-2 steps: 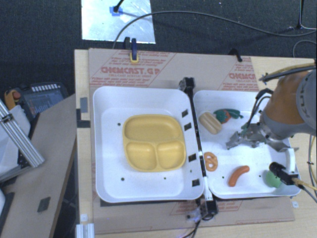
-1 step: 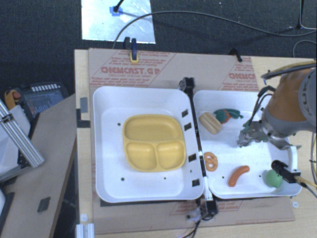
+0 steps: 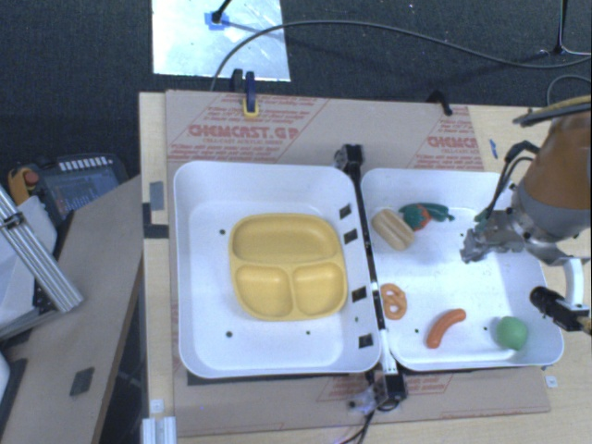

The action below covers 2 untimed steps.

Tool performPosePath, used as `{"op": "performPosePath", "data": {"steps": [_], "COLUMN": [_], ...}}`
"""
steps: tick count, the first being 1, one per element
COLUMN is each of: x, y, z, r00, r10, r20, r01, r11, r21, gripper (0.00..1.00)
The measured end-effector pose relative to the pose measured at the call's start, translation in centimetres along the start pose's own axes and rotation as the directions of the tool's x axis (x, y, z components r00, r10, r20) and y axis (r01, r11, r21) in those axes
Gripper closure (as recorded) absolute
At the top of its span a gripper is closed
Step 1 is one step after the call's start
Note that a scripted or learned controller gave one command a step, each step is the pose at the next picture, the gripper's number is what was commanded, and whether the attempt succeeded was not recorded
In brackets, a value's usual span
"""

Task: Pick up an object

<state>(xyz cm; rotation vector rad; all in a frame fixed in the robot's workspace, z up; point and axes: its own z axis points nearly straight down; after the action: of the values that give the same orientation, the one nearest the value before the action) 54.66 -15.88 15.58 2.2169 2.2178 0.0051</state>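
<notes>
Over the right bin [image 3: 527,276], toward its right side, I see the gripper [image 3: 479,242] hanging above bare white floor, with the grey arm [image 3: 555,192] reaching in from the right. Whether the jaws are open or closed I cannot tell; they are small and dark against the bin, and I see nothing between them. Left of them, in the bin's far left part, a hot-dog bun [image 3: 393,228] lies with a carrot [image 3: 424,215] just beside it to the right. Nearer to me, a pretzel [image 3: 393,300] sits by the left wall, a sausage [image 3: 444,327] lies near the front, and a green ball [image 3: 510,332] rests in the near right corner. A black part of the rig [image 3: 558,307] reaches in above that ball. Across the divider, the left bin [image 3: 199,248] holds a yellow divided tray [image 3: 286,265]. Both bins rest on a table [image 3: 305,123] covered with printed board.
</notes>
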Motion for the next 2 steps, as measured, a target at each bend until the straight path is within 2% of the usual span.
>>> {"op": "performPosePath", "data": {"steps": [1, 2], "x": [-0.1, 5.6], "y": [0.2, 1.3], "z": [-5.4, -6.7], "r00": [1.0, 1.0], "r10": [-0.004, -0.01], "r20": [0.0, -0.003], "r01": [0.004, 0.01], "r11": [1.0, 1.0], "r21": [-0.001, 0.002], "gripper": [1.0, 1.0]}}
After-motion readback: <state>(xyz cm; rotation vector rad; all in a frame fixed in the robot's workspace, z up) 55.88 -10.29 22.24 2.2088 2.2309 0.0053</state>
